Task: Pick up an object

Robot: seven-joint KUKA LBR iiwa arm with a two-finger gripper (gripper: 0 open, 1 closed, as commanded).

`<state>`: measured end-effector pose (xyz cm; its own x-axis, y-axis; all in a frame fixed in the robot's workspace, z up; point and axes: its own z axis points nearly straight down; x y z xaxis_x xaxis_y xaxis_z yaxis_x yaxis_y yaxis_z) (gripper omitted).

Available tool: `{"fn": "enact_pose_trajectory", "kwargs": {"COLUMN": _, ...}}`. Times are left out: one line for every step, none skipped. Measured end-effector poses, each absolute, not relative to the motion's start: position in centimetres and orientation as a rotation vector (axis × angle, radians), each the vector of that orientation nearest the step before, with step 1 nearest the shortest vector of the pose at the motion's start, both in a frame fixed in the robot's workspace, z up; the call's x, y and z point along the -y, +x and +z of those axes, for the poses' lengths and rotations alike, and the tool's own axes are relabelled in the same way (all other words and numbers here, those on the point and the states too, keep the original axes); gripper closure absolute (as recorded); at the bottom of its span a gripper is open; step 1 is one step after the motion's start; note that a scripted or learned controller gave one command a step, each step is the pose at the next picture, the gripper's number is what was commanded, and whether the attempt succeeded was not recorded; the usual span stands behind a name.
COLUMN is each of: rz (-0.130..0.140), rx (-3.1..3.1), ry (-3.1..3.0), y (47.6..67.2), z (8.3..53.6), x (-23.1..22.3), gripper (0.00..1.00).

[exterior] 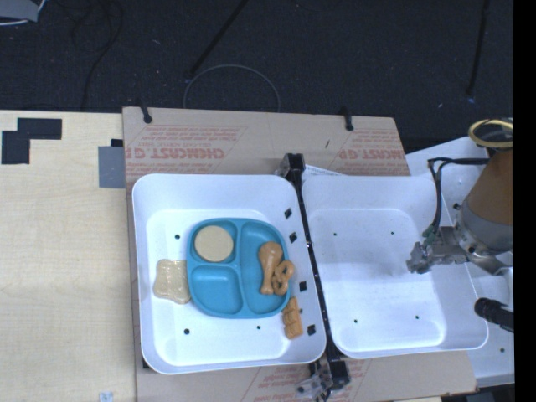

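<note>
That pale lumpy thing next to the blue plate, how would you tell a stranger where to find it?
Start at the left white bin, which holds a blue divided tray. Just off the tray's left edge, on the bin floor, lies a pale beige waffle-like piece. Unlike the darker brown pieces, it sits alone on that side.

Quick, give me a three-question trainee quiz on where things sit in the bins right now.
1. True or false: the blue tray lies in the left bin.
2. The round tan disc lies in which part of the tray? A) upper-left B) bottom C) right
3. The gripper is over the ____ bin.

Key: 1 true. 2 A. 3 right.
</note>
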<state>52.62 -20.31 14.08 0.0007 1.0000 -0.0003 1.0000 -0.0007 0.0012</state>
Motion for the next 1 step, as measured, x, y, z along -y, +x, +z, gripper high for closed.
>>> {"fn": "enact_pose_trajectory", "kwargs": {"rz": 0.001, "rx": -2.22, "ry": 2.22, "y": 52.16, "z": 18.49, "x": 20.64, "gripper": 1.0}}
